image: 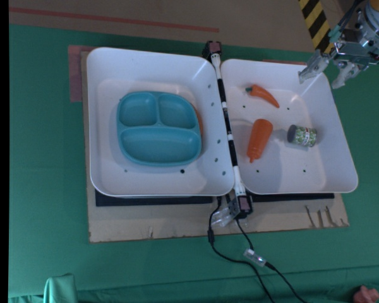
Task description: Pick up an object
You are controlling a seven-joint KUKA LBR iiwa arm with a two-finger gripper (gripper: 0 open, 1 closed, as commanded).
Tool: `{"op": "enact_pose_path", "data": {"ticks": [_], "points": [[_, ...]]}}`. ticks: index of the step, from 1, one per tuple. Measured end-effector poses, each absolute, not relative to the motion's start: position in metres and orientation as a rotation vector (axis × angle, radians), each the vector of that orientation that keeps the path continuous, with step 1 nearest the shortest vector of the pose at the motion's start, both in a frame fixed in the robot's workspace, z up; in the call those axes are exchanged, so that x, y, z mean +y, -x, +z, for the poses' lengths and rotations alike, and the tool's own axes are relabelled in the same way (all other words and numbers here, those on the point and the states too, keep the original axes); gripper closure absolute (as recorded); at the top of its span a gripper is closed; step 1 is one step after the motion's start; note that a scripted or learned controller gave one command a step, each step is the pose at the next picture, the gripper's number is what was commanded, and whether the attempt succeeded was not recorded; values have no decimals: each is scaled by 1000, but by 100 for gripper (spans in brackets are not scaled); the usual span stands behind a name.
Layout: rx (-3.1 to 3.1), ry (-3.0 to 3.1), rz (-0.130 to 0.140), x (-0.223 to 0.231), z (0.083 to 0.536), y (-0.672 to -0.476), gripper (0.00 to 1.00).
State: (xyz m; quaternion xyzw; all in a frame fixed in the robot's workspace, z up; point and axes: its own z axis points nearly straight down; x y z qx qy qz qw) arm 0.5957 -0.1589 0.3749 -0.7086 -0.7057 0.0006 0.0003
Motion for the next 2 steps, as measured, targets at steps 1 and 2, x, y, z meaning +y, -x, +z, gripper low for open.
{"op": "enact_pose_path", "data": {"ticks": [1, 2], "points": [[-2219, 2226, 3, -178, 223, -615, 0], [-2222, 2229, -1, -143, 188, -616, 0]]}}
